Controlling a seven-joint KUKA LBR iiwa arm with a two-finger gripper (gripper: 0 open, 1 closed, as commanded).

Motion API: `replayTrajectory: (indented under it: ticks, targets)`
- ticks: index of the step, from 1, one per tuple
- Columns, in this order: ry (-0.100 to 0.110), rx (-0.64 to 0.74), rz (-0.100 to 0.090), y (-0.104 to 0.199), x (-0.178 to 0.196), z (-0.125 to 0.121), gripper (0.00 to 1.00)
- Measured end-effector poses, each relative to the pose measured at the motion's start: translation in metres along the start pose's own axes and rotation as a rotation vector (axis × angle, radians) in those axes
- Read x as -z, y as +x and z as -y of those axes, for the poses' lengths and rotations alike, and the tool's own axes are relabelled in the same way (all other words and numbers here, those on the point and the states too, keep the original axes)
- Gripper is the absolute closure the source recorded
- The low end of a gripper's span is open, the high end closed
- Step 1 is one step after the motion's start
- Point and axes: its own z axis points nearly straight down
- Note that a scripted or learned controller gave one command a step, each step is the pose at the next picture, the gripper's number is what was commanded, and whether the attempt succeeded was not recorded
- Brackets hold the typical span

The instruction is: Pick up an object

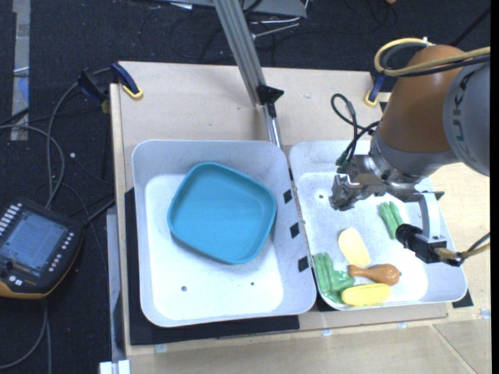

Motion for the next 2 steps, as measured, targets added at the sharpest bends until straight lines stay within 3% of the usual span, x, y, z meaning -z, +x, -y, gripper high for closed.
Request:
replayTrajectory:
  ticks: [2]
  targets:
    - [0.000, 0.000, 0.000, 0.092, 0.003, 0.025, 1.00]
